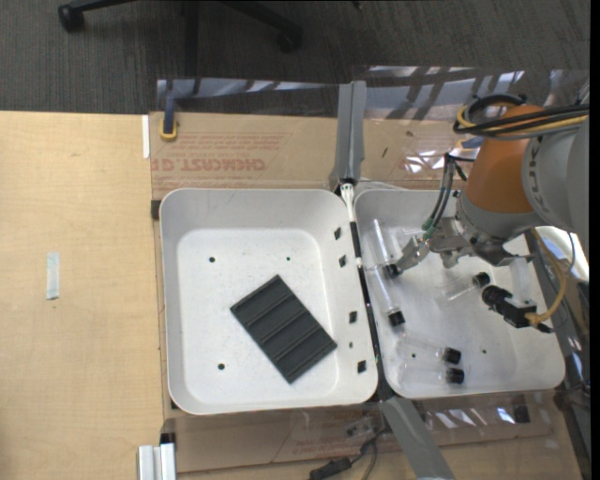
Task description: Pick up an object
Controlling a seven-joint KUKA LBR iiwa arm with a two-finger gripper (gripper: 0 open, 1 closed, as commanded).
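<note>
Dark grey carpet (422, 33) ran across the top of the frame, with the black legs of an office chair base (178, 19) at the upper left. A light wooden tabletop (75, 281) filled the left side, a small grey strip (52, 277) lying on it. Brown cardboard (248, 155) with reversed red lettering lay at the upper centre, streaked with pale reflected light toward the upper right.

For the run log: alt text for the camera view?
A grey robot arm with an orange band reaches from the right over the right bin, which holds small clear vials with black caps. The left bin holds one dark ribbed rectangular block, lying flat and diagonal.
</note>
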